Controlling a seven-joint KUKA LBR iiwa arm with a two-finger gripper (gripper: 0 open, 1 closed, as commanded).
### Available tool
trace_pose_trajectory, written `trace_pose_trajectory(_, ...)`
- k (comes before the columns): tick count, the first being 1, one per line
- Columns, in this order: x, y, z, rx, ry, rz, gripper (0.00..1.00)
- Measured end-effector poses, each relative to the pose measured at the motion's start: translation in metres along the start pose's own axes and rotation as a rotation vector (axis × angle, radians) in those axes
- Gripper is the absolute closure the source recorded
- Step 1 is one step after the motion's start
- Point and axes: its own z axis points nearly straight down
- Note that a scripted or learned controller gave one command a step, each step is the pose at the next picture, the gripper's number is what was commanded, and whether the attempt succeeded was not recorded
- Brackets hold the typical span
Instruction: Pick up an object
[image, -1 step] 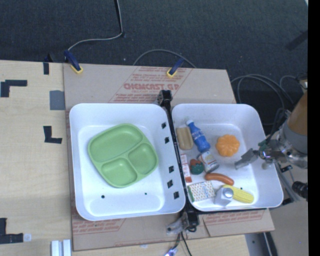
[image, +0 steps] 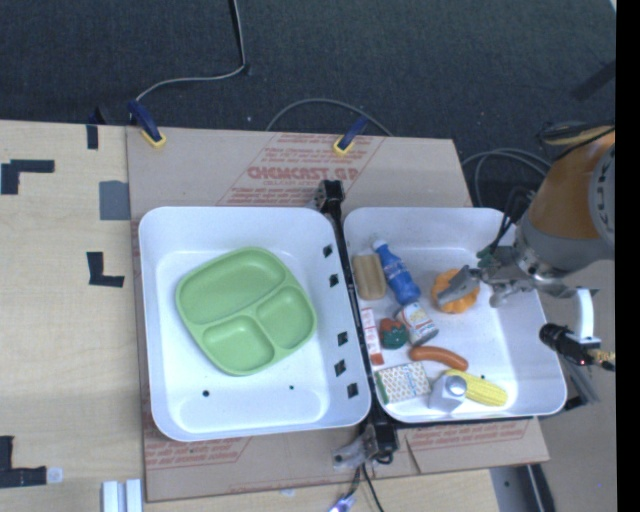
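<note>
The wooden surface (image: 60, 330) carries a cardboard sheet (image: 290, 170). Two white bins lie on the cardboard: one bin (image: 160, 390) at 9 o'clock, the other bin (image: 530, 390) at 3 o'clock, touching.

- The arm (image: 578, 205) enters as a thick rounded body with a wide orange band, dull mustard in this light.
- Below the band sits a grey wrist section (image: 560, 250), smooth and cylindrical.
- A dark cable (image: 512, 215) runs along the wrist's left side.
- The gripper (image: 470, 285) is grey metal, small and angular, with darker parts near its tip.
- A white bracket (image: 584, 318) hangs off the wrist, ending in a black knob-like fitting (image: 562, 340).
</note>
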Motion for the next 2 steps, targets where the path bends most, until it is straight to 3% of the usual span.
trace_pose_trajectory(1, 0.0158, 0.0435, 0.0608, -0.005, -0.003, 0.001, 0.0)
trace_pose_trajectory(2, 0.0157, 0.0435, 0.0548, -0.002, -0.004, -0.001, 1.0)
